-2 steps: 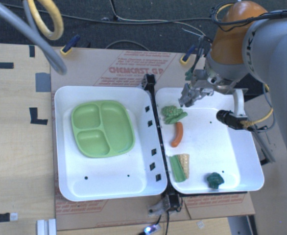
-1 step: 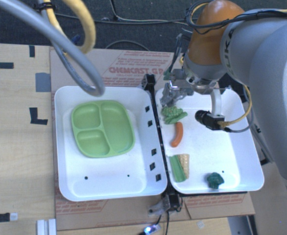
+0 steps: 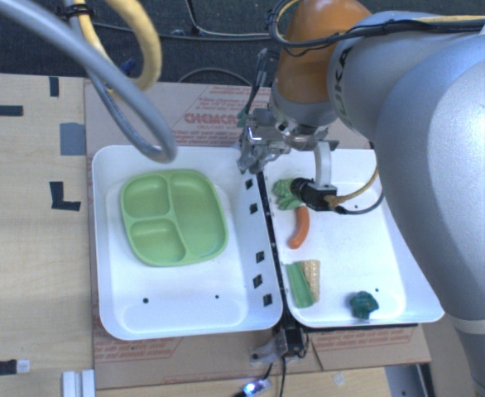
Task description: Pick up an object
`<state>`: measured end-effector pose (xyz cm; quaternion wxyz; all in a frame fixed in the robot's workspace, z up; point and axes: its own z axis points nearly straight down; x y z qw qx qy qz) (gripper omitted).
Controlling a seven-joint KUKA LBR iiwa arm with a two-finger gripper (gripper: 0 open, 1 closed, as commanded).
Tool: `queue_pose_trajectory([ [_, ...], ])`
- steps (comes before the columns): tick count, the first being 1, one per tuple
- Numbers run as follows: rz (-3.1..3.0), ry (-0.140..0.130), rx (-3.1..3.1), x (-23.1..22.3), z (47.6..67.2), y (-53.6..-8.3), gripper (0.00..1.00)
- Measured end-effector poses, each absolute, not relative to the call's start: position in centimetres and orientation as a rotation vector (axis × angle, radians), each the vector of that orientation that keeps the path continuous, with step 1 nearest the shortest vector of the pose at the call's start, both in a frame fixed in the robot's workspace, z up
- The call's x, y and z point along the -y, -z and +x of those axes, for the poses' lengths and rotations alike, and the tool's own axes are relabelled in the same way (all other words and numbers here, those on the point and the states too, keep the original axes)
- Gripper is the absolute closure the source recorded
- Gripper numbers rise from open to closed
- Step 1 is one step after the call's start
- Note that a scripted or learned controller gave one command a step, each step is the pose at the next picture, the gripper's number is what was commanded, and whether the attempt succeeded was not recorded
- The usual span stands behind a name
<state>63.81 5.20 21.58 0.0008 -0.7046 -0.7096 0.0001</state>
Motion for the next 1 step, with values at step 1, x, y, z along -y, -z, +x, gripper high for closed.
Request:
queue_pose_trajectory([
  [1, -2.214, 0.001, 2.227, -9.82, 65.55, -21.92, 1.0],
])
